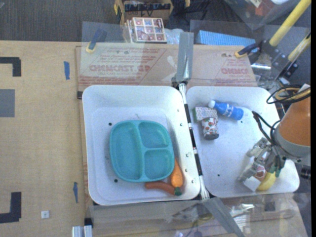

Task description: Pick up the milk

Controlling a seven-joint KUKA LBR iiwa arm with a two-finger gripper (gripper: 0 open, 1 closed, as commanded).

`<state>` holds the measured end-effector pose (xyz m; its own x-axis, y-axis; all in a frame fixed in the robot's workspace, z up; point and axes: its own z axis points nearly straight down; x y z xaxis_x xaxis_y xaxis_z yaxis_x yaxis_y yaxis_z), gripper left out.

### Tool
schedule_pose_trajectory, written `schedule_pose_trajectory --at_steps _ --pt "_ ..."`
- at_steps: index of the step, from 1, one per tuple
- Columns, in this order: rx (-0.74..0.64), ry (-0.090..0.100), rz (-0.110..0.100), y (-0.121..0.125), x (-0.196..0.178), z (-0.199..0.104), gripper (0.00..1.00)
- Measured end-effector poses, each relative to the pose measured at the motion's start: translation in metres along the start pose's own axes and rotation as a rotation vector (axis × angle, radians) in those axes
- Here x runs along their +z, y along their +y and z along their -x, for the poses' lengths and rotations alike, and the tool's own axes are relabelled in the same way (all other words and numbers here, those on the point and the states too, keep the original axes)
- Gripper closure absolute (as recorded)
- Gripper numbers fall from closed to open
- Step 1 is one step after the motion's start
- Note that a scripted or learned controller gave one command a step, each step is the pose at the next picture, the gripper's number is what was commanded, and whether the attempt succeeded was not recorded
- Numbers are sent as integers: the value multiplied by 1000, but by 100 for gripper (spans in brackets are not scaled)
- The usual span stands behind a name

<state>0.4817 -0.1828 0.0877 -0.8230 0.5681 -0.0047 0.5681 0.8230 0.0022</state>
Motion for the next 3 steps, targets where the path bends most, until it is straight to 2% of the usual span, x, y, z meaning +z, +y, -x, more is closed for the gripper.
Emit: schedule_pose_trajectory --at_steps 1,2,3 --pt "125 5 12 -22 1 20 0" --pt "126 -8 14 -21 -12 24 100" --pt "289 -1 -1 -1 -81 71 100"
